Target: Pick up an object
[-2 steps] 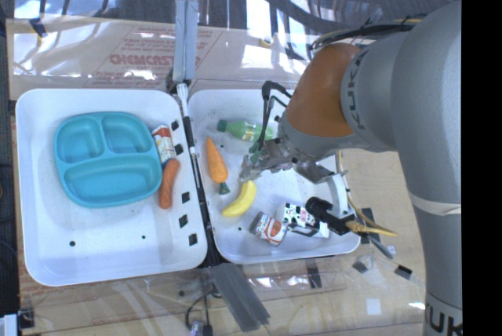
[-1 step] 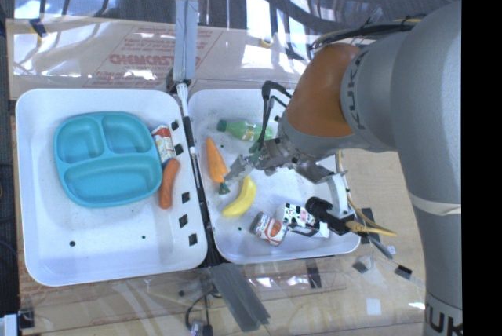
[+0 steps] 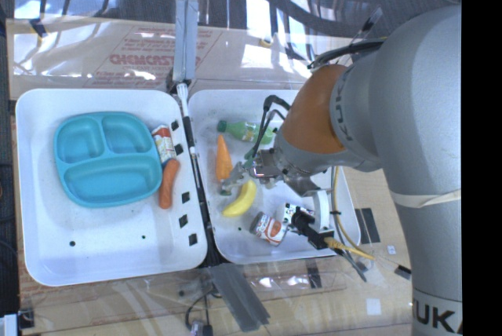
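From the camera view, two shallow white bins sit side by side: the left bin [image 3: 47, 248] in the left half of the frame, the right bin [image 3: 235, 248] at centre. The grey arm [image 3: 408, 107] with its orange band covers the right bin's right side, leaving open floor mainly along its left and lower edges.

The gripper [image 3: 232, 185] hangs low at mid-frame, its metal tip just above the banana [image 3: 240, 200]; whether its fingers are open or closed cannot be made out, and nothing is seen between them. The banana is smooth, yellow and curved, its long axis running from lower left to upper right. Just above it a tapered orange carrot [image 3: 223, 156] stands nearly vertical in the frame. A green bottle [image 3: 245, 130] lies across the upper part, and a small red-and-white can [image 3: 269, 228] lies near the lower edge.

In the left bin, a glossy teal divided plate [image 3: 106, 158] fills the upper middle; beside its right edge lie a sausage [image 3: 168, 184] and a red-labelled can [image 3: 163, 143], both close to the bin's right wall.
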Available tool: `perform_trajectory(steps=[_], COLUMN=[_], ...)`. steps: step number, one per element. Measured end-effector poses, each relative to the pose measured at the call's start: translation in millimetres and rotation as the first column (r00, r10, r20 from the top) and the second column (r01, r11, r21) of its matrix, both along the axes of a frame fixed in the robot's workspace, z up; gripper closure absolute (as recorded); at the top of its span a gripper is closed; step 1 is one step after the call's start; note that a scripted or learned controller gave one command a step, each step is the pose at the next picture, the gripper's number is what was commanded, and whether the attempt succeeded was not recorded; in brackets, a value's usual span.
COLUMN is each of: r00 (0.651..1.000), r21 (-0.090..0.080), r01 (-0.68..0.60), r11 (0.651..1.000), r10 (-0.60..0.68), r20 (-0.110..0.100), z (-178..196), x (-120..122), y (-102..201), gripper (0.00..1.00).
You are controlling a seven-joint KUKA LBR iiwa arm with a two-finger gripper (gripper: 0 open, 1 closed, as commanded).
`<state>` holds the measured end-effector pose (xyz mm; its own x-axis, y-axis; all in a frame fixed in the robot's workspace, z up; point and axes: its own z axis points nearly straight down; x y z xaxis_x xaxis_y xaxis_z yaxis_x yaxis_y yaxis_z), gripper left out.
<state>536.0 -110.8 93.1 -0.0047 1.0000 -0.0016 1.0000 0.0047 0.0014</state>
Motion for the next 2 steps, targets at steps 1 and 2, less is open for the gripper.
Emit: perform_trajectory(steps=[1, 2], r00=[1.0, 0.973], r21=[0.002, 0.0], r01=[-0.004, 0.231], r11=[1.0, 0.973], r10=[0.004, -0.231], r20=[-0.007, -0.009], z=[5, 95], x=[-1, -35], y=[0, 48], gripper=[1.0, 1.0])
